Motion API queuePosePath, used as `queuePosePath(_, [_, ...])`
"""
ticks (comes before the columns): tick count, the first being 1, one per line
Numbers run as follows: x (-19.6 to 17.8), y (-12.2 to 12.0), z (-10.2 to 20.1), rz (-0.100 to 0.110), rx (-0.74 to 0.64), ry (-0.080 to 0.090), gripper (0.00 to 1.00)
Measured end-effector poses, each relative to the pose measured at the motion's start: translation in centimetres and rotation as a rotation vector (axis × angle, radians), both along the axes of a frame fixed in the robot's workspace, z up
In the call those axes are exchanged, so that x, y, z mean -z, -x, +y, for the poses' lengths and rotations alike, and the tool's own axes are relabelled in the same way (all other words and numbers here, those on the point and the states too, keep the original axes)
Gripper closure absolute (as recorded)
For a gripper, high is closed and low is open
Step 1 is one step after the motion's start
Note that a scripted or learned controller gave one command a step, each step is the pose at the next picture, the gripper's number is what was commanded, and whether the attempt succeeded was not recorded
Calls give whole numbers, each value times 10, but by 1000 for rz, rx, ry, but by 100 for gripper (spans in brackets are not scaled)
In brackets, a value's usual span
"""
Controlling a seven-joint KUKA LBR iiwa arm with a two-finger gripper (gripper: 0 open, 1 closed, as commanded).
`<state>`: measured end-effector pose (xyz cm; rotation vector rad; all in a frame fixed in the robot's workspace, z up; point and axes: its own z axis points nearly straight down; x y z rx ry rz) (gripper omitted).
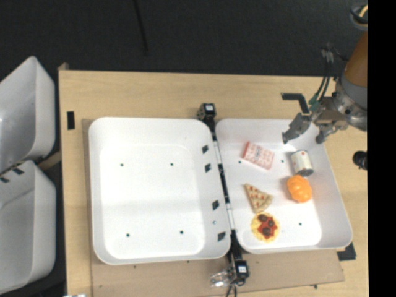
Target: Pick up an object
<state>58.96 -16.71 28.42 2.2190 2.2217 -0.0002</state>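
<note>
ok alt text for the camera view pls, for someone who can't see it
A robot arm's claw hovers over the far right corner of the right bin, which holds a small silver can, an orange, a red-and-white packet, a pizza slice and a small tart. The left bin sits alongside.

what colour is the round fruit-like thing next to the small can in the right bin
Orange, best seen in the camera view, lying just below the silver can.

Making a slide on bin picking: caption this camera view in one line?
Open gripper hovers above the right bin near a silver can.
</note>
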Motion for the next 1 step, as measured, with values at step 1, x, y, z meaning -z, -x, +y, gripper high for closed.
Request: queuePosePath(1, [66,61,46,10,1,-4,0])
